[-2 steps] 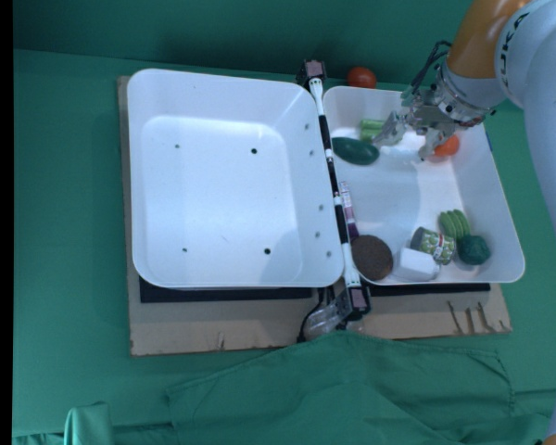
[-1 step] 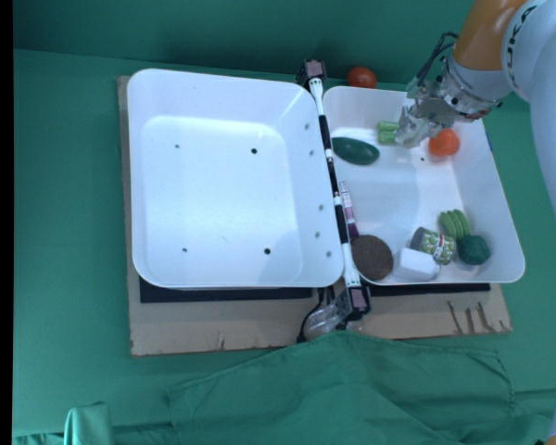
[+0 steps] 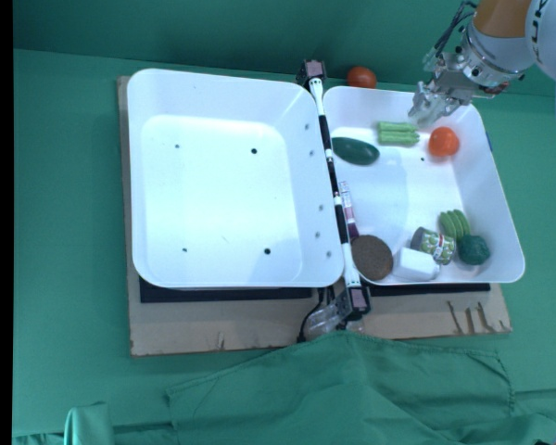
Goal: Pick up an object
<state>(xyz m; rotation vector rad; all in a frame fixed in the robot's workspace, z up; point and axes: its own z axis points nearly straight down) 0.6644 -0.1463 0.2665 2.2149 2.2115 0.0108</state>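
A green cloth (image 3: 74,202) covers the bench, rumpled into folds along the near edge; on it lies a sheet of brown cardboard (image 3: 213,341) bearing the two bins; the left bin (image 3: 144,184) is the larger-looking white tray, the right bin (image 3: 500,221) sits just beside it, a black-and-white bar (image 3: 329,156) between them. The grey arm (image 3: 537,7) with its orange band comes in from the upper right; its gripper (image 3: 431,105) hangs over the far part of the right bin, near the light green ridged piece (image 3: 398,133) and an orange-red ball (image 3: 443,142); whether it is spread or pressed together I cannot tell. In that bin also: a dark green avocado-like piece (image 3: 355,150), a brown disc (image 3: 372,256), a white block (image 3: 415,264), a small labelled can (image 3: 434,244), a green bunch (image 3: 454,222), a dark green lump (image 3: 473,249). A red ball (image 3: 360,77) lies outside, just behind the bin.
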